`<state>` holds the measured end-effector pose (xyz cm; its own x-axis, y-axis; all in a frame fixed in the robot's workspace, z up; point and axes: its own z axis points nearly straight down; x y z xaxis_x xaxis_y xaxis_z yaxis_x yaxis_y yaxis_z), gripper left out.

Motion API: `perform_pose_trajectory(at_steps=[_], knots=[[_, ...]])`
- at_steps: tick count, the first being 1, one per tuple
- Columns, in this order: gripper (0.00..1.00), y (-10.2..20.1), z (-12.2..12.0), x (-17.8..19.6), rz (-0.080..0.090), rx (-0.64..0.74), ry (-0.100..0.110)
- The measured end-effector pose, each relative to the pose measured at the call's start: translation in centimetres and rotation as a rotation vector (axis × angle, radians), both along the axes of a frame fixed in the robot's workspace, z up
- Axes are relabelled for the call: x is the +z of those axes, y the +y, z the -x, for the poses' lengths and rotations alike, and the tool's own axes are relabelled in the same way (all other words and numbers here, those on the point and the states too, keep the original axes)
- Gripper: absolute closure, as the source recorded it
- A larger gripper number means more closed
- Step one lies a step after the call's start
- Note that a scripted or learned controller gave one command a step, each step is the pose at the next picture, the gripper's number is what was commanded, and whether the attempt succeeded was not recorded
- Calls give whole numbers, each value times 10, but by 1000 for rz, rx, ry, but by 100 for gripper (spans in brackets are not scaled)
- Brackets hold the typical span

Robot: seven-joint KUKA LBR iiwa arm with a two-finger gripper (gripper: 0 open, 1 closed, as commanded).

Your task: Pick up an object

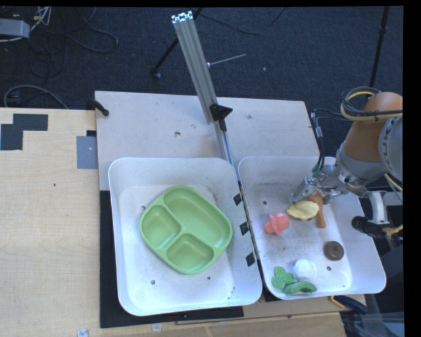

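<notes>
Objects for picking all sit in the right bin (368, 280): yellow item (303, 210) near the bin's middle, touching or overlapping an orange stick-shaped piece (320, 209) on its right side. Pink-red lump (277, 224) just left and below the yellow one, apart from it. Brown disc (334, 250) near the right wall. White round thing (304, 268) at the front, just beside a green crinkled piece (289, 282) which lies against the front wall.

Pincer (315, 191) is down inside the right bin, right above the yellow item and the top end of the orange piece. Fingers are small and dark against clutter; can't tell how far apart they are or whether anything sits between them. Arm (368, 141) comes in from the right, orange band visible above the wrist.

Left bin (125, 197) holds a light green divided plate (186, 228), three compartments, lying flat and rotated diagonally.

Grey aluminium rail (200, 72) runs at a slant from the top toward the gap between the bins, with a checker marker (182, 16) at its far end. Tabletop (46, 217) to the left is pale wood with dark patches. No readable text, brands or labels anywhere.
</notes>
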<state>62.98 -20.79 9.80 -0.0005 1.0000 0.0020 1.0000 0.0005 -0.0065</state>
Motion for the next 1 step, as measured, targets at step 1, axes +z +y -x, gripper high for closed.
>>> perform_pose_trajectory(at_steps=[1], knots=[[100,-1,-1,13,2,-2,-5]])
